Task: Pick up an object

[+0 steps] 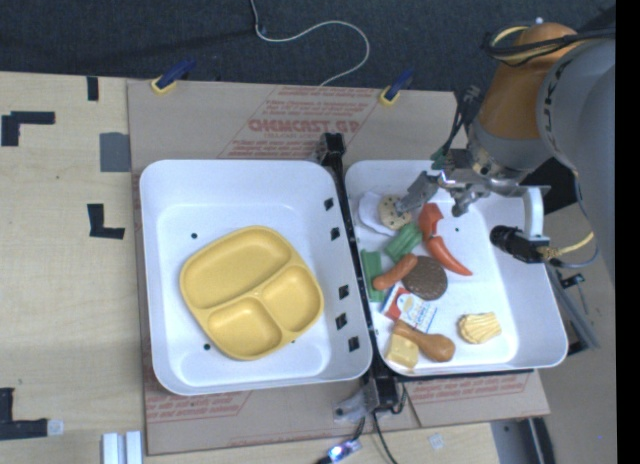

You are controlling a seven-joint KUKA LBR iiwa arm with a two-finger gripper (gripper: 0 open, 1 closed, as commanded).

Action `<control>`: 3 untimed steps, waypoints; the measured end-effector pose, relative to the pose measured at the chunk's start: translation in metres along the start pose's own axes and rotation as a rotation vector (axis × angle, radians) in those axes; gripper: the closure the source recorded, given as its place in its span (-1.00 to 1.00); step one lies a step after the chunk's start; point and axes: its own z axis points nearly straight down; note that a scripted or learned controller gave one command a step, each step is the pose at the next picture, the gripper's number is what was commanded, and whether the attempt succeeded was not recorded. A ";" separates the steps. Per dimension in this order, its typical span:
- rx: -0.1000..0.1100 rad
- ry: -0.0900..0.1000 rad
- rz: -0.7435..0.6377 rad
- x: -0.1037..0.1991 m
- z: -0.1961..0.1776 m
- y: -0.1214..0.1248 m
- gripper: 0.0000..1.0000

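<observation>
Viewed from the one camera above, the gripper [437,195] is seen low over the upper part of the right bin [540,337], its fingers spread and nothing held between them. The red pepper [441,241] lies just below it, long axis running down and rightward. One arm serves. Counted: two bins, one yellow divided plate [251,292] in the left bin [165,252], and roughly eight toy foods.

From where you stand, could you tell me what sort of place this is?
Probably a robot test bench: a grey arm reaches over two white bins, one holding toy food, the other a yellow tray.
</observation>
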 end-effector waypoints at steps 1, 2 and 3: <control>-0.001 0.000 0.000 0.004 0.052 0.008 -1.00; -0.013 -0.007 0.001 0.002 0.074 0.010 -1.00; -0.007 -0.002 0.000 0.005 0.067 0.009 1.00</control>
